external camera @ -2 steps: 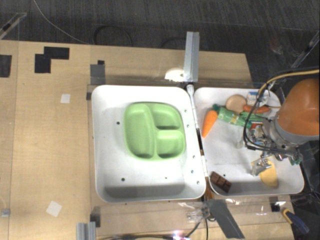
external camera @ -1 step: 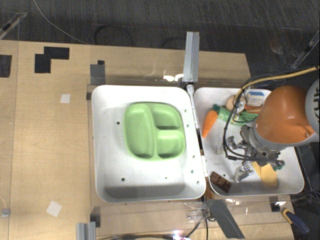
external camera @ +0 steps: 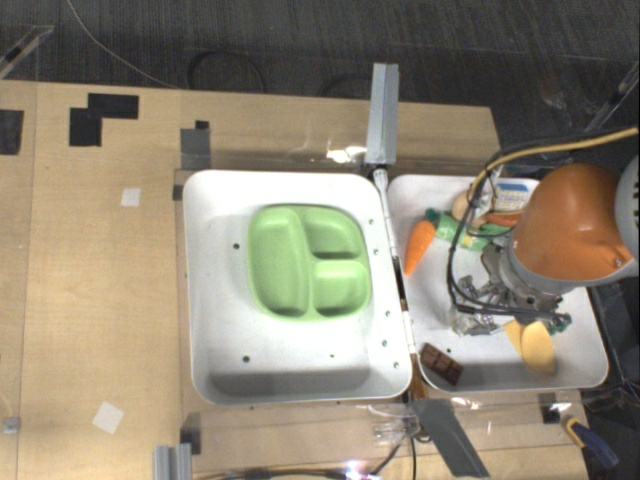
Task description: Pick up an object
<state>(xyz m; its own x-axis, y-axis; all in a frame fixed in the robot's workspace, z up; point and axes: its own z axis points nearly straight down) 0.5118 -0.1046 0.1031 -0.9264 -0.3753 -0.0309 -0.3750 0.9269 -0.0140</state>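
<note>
Reaching in from the right, the grey arm with its orange band (external camera: pixel 572 223) is hanging low over the right bin (external camera: pixel 596 368), and its claw (external camera: pixel 497 306) is sitting down among a tangle of black cables near the bin's middle. I cannot tell how the claw is set, as the wrist is covering it from above.

Two white bins are lying side by side on the wooden surface (external camera: pixel 90 298). The left bin (external camera: pixel 215 268) is carrying one green divided plate (external camera: pixel 306 261), with three compartments.

In the right bin I am counting one toy carrot (external camera: pixel 419 245), orange with a green top, lying tilted near the bin's left wall; one brown chocolate piece (external camera: pixel 440 364) resting by the near left corner; and one yellow fruit-like piece (external camera: pixel 535 344) lying just beside the claw toward the near edge. More small items are peeking out by the far wall beside the orange band, too hidden to count.
</note>
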